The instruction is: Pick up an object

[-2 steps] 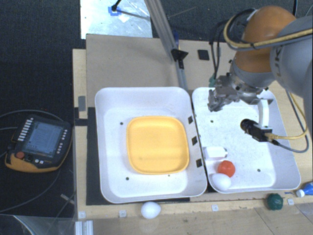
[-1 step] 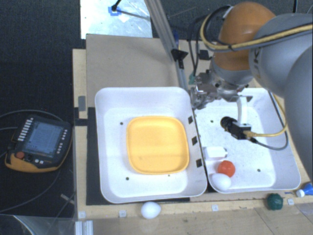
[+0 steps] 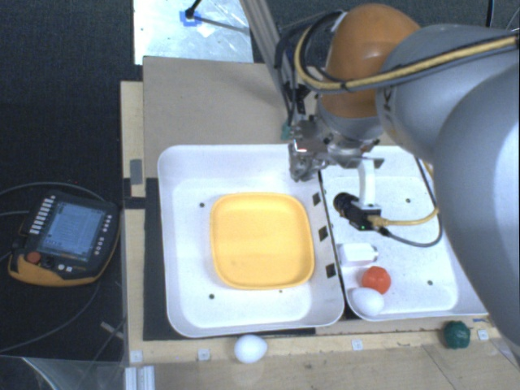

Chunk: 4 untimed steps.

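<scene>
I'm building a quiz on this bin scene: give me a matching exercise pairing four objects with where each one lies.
Things:
1. yellow plate
2. orange ball
3. green ball
4. teach pendant

Places:
A. on the bench edge, right of the bins
B. in the left bin
C. on the dark floor, left of the bench
D. in the right bin

Pairs: 1-B, 2-D, 3-A, 4-C
</scene>
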Each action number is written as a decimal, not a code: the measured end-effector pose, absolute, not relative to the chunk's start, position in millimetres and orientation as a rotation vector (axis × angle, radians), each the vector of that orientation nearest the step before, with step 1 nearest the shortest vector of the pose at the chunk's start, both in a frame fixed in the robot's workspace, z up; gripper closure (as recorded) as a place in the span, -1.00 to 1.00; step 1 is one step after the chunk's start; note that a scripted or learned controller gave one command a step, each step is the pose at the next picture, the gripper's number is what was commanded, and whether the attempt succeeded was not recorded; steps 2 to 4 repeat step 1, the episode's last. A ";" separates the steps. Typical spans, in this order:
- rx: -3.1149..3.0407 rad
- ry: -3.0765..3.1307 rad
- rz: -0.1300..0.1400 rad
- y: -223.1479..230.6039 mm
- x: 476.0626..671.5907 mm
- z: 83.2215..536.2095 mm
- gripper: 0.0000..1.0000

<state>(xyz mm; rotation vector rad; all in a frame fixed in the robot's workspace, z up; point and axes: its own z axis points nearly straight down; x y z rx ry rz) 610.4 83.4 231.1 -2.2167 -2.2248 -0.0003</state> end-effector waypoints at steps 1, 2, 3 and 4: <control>-2.221 -2.223 -0.001 81.3 610.7 231.8 -1.00; -2.221 -2.223 -0.001 81.3 610.7 231.8 -1.00; -2.221 -2.223 -0.001 81.3 610.7 231.8 -1.00; -2.221 -2.223 -0.001 81.3 610.7 231.8 -1.00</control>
